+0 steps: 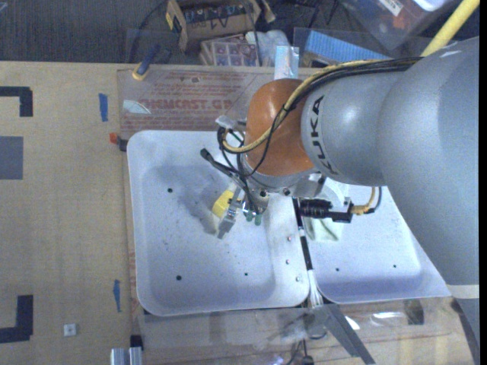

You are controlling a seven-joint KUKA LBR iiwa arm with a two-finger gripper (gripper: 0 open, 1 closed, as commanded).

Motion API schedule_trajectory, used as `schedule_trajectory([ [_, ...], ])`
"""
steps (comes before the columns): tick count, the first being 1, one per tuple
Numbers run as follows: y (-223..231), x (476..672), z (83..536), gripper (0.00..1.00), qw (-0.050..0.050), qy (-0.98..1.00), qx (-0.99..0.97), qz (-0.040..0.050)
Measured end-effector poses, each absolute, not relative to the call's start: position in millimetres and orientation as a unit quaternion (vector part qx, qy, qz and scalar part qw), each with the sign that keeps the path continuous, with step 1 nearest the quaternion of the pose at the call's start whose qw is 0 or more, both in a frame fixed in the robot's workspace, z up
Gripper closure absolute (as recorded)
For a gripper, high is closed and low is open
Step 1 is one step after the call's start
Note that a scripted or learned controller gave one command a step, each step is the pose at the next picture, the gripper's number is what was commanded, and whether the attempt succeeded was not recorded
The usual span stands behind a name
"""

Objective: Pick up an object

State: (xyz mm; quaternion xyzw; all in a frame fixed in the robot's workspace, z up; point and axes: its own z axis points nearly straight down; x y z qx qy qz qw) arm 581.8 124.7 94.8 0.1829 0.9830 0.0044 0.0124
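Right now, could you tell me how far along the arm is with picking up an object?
Done: the arm has reached into the left bin, with the gripper low at a yellow object. In hand: nothing I can confirm; the grasp is unclear. Left: securing and lifting it. A pale green object lies in the right bin.

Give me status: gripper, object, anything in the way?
Gripper low in left bin. Yellow object at its tip, grasp unconfirmed. Pale green item in right bin, well aside.

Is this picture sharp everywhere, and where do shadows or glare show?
Camera view: the big grey arm near the lens looks soft; glare streaks its shell; a faint shadow falls on the left bin beside the yellow object; the gripper is slightly blurred.
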Motion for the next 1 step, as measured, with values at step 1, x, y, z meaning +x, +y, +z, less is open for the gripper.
schedule_trajectory([
  [1, 150.8, 579.9, 93.3, 0.00, 0.015, 0.934, 0.356, -0.0017],
])
